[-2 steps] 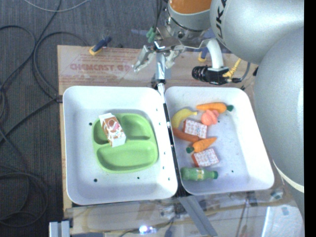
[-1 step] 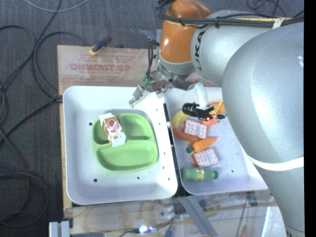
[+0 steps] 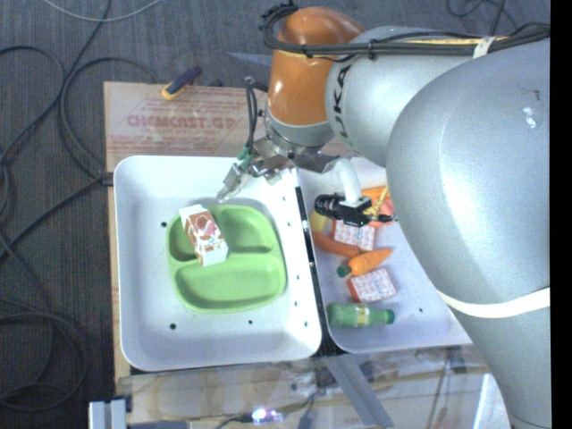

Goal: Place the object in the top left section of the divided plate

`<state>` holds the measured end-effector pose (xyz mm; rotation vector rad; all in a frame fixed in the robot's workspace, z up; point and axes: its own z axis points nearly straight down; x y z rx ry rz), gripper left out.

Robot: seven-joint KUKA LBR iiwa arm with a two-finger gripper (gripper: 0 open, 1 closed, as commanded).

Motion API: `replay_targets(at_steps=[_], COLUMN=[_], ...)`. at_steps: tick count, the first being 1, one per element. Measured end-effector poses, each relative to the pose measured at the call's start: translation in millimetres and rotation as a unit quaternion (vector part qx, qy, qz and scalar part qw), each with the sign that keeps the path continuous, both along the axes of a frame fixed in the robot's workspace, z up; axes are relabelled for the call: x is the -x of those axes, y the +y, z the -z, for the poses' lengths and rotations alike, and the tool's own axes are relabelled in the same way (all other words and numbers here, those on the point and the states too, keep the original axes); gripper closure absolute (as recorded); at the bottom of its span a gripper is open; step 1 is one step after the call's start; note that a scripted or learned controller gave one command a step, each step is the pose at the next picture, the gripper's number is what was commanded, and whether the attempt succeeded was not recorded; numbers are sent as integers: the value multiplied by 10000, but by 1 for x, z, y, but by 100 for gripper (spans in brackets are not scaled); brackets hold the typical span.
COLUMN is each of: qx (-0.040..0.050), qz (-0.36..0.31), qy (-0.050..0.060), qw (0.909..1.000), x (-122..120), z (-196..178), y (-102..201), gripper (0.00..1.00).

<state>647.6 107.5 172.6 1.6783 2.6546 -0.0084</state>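
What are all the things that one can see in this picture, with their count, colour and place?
carton: one, white with red print, on the plate's top left part
divided plate: one, green, in the left bin
left bin: one, white
right bin: one, white, beside the left bin
packets: two, red and white, right bin
carrot: one, orange, right bin, between the packets
bottle: one, green, right bin, near side
arm: one, grey with orange band, from the right
tool: one, above the plate's far edge, apart from the carton
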Motion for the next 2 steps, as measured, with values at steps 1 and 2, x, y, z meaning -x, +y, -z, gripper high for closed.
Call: replay_targets(at_steps=[1,2], qx=[-23,-3], qz=[372,632], qy=[7,0], qw=[9993,9980], x=[15,-20], z=[-13,-12], y=[24,-45], gripper=[0,0])
